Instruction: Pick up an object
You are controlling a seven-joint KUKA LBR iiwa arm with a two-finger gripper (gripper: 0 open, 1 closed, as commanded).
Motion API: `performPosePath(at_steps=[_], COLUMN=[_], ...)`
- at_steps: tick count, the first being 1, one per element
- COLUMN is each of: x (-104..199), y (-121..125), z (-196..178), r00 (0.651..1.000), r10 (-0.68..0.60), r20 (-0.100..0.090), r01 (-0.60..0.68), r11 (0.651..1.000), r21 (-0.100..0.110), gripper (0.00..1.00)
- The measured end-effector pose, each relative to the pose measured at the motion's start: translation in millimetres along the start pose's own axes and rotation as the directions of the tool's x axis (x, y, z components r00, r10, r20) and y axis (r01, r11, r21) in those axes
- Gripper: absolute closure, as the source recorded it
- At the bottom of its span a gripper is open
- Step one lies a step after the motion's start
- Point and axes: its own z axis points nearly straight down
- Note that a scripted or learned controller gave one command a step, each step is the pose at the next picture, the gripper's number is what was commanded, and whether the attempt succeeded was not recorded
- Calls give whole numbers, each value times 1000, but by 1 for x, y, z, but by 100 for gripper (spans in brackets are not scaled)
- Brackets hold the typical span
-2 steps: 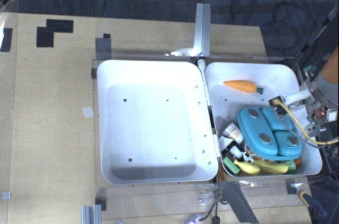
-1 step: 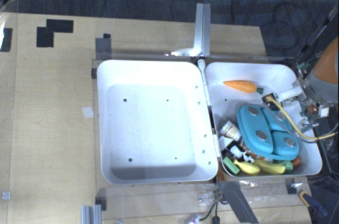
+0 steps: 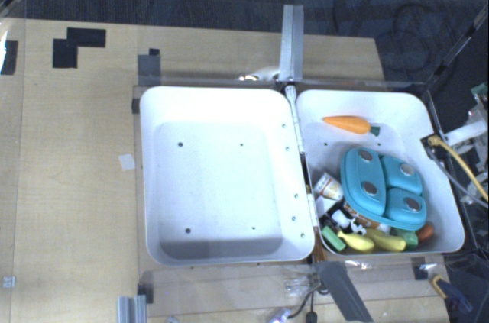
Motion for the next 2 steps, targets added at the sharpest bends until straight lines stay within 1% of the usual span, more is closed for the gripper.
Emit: performPosePath(at_steps=[1,2], x=[92,155], y=[11,-83], z=[31,-149], r00=[996,998], r10=[-85,-71], r20=[2,-2], r01=[85,71], r11=[996,998], r21=[1,2], gripper=[0,0])
